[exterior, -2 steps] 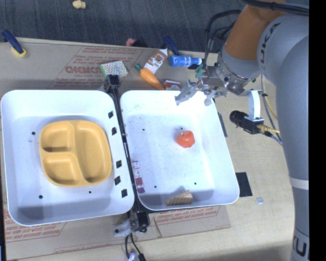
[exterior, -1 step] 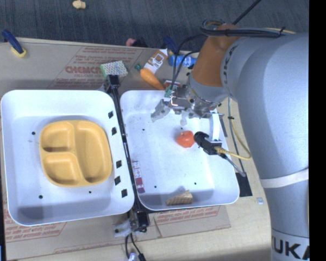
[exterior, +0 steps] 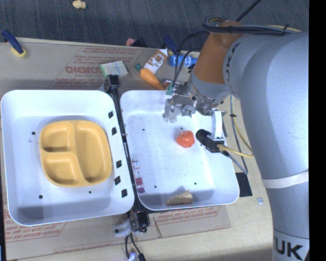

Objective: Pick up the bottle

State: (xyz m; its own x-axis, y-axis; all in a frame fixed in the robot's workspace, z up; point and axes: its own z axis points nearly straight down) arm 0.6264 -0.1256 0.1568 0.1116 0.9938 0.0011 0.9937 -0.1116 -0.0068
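The smooth grey arm (exterior: pixel 271 91) reaches over the right of two shallow white plastic bins (exterior: pixel 152 189); the left bin (exterior: pixel 16 145) holds a yellow divided tray (exterior: pixel 76 151). The metal gripper (exterior: pixel 176 110) hangs in the right bin's far part, above a small round red-orange object (exterior: pixel 186 139); I cannot tell how its jaws stand. The orange-and-white bottle (exterior: pixel 152 69) lies on the cardboard just beyond that bin.

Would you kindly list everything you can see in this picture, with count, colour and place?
bins: two, white, side by side on the bench
plate: one, yellow, three compartments, in the left bin
ball: one, orange-red, in the right bin
cone: one, tan, at the right bin's near wall
bottle: one, orange and white, on the bench beyond the right bin
clamp: one, blue and yellow, far left corner
arm: one, grey with orange band, from the right
end effector: one, metallic, over the right bin's far side
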